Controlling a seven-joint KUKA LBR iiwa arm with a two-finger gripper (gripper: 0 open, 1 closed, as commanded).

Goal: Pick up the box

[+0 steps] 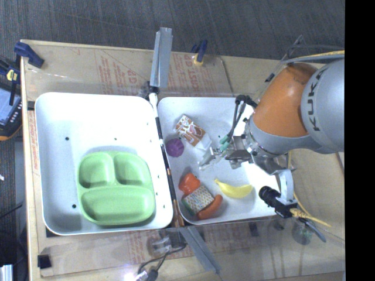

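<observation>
Camera view shows a small patterned cardboard box (191,130) lying tilted in the right shallow white bin (234,105), near a purple ball (174,147). It looks light and stiff, best pinched across its narrow sides. The two-finger gripper (210,156) hovers just beside it, spread unclear. Bench is bare plywood.

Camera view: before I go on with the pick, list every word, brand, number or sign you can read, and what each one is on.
"KUKA": dark letters running down the grey arm, right of its orange band.
Red print on the bench's brown board: too faint to read.
Pattern on the box in the right bin: too small to read.
Nothing else legible.
</observation>
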